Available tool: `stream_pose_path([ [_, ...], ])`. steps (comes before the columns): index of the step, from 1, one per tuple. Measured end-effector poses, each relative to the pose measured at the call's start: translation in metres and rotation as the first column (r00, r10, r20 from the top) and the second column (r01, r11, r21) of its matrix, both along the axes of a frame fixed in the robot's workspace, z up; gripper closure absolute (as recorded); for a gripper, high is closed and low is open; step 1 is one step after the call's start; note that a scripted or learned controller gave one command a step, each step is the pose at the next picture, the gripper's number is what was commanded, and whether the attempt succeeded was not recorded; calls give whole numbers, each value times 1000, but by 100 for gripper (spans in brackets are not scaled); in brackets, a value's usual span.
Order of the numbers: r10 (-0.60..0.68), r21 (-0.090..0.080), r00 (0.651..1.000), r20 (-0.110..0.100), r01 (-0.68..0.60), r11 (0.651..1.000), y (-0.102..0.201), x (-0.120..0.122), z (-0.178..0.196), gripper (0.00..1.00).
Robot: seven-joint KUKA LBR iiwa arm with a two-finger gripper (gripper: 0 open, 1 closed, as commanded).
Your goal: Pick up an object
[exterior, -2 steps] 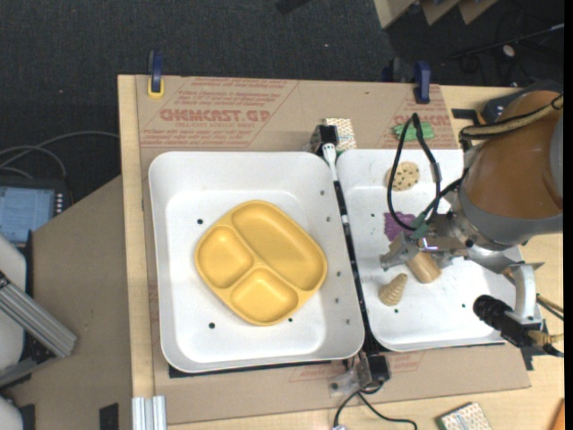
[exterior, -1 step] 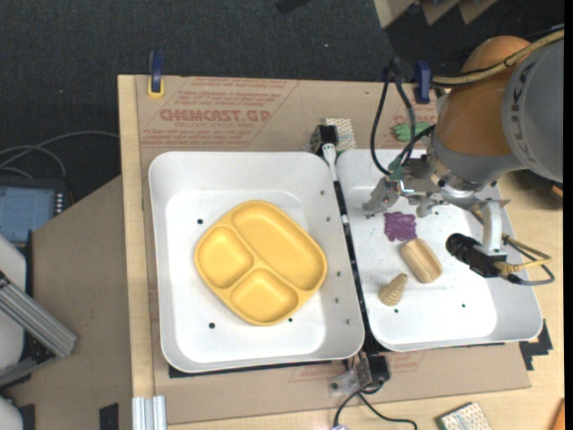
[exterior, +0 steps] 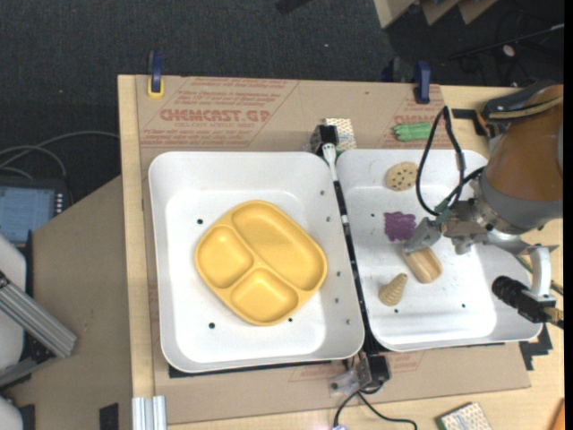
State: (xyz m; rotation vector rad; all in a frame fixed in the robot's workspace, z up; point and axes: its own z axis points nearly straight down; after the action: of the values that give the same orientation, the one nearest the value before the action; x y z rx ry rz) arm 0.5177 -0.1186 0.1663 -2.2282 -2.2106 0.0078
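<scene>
Hand (exterior: 428,237) hovers just above tan wooden cylinder block (exterior: 423,265), near purple soft toy (exterior: 399,225), grip state unclear; should centre over block, then descend straight.

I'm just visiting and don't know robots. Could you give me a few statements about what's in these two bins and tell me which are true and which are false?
1. The yellow divided plate lies in the left bin. True.
2. The purple object is in the left bin. False: it lies in the right bin.
3. The round cookie sits near the far side of the right bin. True.
4. The gripper is over the yellow plate. False: it is over the right bin, by the tan cylinder.
5. The cone-shaped tan piece is stacked on the cookie. False: they lie well apart.
</scene>
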Motion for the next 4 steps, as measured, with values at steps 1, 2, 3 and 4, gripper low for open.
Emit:
stream_pose_path([
  [1,10,-1,1000,13,-10,1000,16,9,-82,0],
  [2,12,-2,1000,17,-12,1000,26,86,-79,0],
  [3,9,-8,1000,24,-9,1000,24,86,-65,100],
  [4,10,-8,1000,21,-9,1000,24,85,-66,0],
])
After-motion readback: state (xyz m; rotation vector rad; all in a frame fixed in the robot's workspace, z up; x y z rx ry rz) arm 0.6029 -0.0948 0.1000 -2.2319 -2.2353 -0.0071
